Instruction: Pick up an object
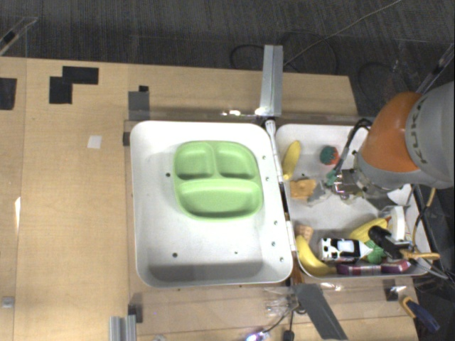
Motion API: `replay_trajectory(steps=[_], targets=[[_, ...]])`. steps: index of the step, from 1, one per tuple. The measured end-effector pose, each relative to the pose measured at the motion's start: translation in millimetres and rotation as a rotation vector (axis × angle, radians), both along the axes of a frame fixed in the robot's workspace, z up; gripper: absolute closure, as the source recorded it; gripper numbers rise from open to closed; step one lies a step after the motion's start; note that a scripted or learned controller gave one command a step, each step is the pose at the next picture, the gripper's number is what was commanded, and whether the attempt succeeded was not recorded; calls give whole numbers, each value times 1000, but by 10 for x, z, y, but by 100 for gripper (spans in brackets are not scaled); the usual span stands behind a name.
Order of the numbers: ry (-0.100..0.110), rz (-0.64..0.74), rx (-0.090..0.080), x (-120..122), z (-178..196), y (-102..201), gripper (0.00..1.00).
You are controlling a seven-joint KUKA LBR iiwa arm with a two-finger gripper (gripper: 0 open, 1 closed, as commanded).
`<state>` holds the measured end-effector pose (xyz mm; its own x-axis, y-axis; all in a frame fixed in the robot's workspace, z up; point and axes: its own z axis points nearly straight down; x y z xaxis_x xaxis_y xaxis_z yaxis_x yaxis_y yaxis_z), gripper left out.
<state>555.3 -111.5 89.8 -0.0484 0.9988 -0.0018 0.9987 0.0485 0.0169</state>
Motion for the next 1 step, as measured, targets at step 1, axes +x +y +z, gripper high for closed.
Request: replay_trajectory(steps=[1], targets=[[8,-28,0,1106,-24,186,0]])
